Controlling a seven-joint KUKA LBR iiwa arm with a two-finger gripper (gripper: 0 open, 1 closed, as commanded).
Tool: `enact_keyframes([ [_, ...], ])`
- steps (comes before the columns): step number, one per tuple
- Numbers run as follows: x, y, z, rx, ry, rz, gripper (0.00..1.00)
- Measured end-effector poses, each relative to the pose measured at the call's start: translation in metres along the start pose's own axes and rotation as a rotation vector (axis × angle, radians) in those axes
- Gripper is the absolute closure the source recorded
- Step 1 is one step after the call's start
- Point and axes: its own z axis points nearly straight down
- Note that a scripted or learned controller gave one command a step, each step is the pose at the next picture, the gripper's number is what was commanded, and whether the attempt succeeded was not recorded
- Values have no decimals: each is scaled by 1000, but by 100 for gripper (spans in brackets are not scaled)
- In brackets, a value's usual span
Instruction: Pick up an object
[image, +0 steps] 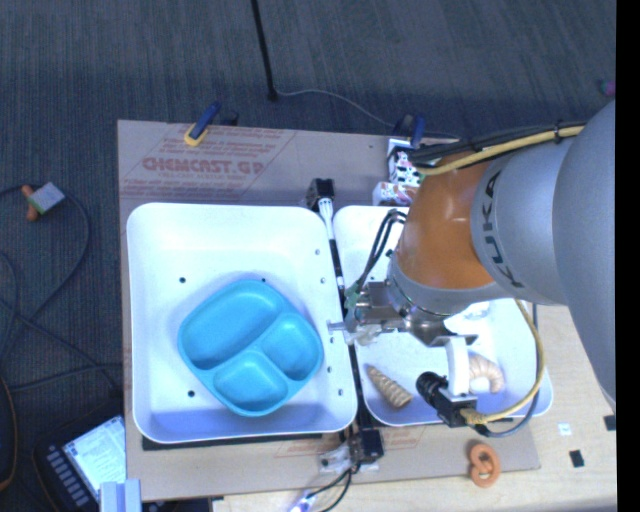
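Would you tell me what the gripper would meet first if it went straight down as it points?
Below the gripper, likely the right bin, its bare floor by the left wall; depth is unclear. The brown cone lies aside.

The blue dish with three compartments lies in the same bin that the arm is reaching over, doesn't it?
Not quite. The camera view shows the blue dish with three compartments lying in the left bin, while the arm is reaching over the right bin.
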Motion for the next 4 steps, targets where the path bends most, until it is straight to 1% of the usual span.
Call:
enact_keyframes([
  [1,-2,16,14,-1,-1,0,100],
  [2,-69,0,14,-1,-1,2,100],
  [3,-76,0,14,-1,0,0,100],
  [4,-72,1,-11,-3,0,0,100],
])
